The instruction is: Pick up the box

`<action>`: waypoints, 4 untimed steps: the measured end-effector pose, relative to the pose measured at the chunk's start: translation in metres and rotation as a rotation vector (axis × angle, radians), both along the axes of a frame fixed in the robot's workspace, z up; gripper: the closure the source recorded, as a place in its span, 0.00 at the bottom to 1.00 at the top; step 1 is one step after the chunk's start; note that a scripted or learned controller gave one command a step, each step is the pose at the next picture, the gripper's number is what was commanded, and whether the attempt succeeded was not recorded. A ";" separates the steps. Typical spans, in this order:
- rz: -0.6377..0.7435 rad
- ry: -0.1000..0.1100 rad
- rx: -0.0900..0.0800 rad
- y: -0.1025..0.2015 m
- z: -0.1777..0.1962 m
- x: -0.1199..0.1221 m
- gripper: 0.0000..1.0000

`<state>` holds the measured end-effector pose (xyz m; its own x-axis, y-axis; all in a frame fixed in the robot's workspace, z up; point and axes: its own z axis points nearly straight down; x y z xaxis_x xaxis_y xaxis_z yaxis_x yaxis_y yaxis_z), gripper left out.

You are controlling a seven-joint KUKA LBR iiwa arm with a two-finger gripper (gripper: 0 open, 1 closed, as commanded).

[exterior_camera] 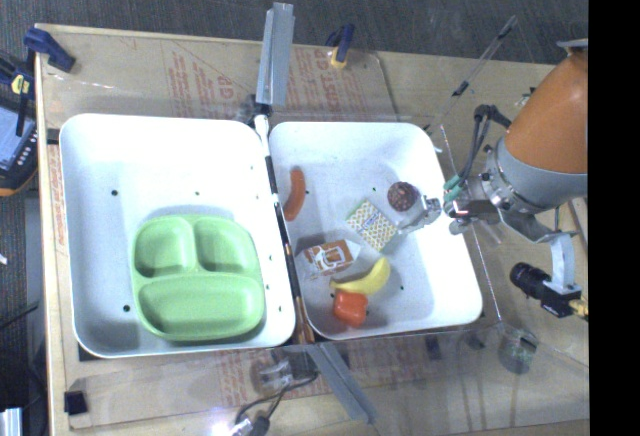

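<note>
A small box (372, 224) with a green and white pattern lies tilted in the middle of the right bin (455, 289). A second, flatter brown and white packet (328, 256) lies just left of it and nearer the front. My gripper (430, 209) reaches in from the right, low over the bin, with its tip close to the patterned box's right corner. A round dark brown thing (403, 195) sits right beside the gripper's tip. Whether the gripper touches the box is unclear.
The right bin also holds a sausage (294, 194) by its left wall, a banana (366, 277) and a red pepper (349, 307) near the front. A green divided tray (197, 279) lies in the left bin (90, 174). Clamps and cables lie around the bench.
</note>
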<state>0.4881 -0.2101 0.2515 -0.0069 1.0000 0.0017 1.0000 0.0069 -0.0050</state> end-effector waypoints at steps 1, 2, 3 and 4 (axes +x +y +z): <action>0.047 0.000 -0.002 0.003 -0.145 0.055 0.00; 0.130 -0.003 0.000 0.000 -0.160 0.107 0.00; 0.249 -0.001 0.001 0.007 -0.160 0.066 0.00; 0.253 0.001 0.001 0.006 -0.151 0.066 1.00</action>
<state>0.5541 -0.2037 0.1010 -0.2571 0.9664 0.0030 0.9664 0.2571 -0.0057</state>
